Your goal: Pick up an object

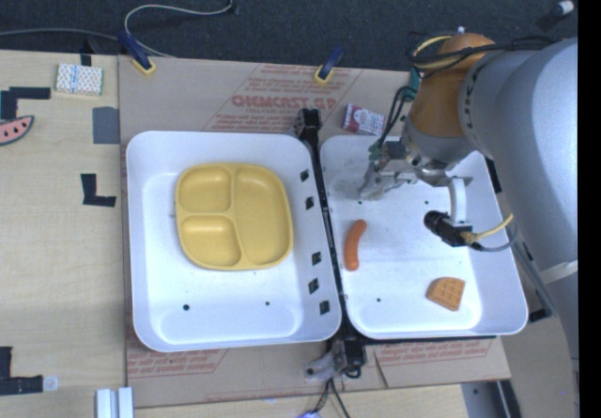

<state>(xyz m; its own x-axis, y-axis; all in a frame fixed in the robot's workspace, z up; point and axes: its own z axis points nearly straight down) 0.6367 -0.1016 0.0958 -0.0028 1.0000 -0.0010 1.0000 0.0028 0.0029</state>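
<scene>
1. The surface (66, 247) carries two shallow white bins side by side: the left bin (150, 313) holds a yellow divided plate (233, 216), and the right bin (498, 313) holds the loose items.
2. Two candidates for picking lie in the right bin: an orange sausage (353, 245) near its left wall, lying roughly lengthwise front to back, and a tan waffle piece (446, 293) toward the front right corner. They are well apart from each other.
3. The claw (378, 183) hangs over the back part of the right bin, behind the sausage and apart from it. Nothing sits between its fingers; whether they are spread or closed I cannot tell from this slant.
4. The sausage looks like a light toy: probably smooth, rounded plastic, likely to roll or slip if pinched off-centre. The best hold is across its narrow middle, fingers on either long side.
5. The waffle piece looks flat and light, with a ridged face that should give some grip, but it lies low against the bin floor, so the fingers would have to catch its opposite edges.
6. The sausage is the nearer target. Its closeness to the bin's left wall may crowd one finger.
</scene>
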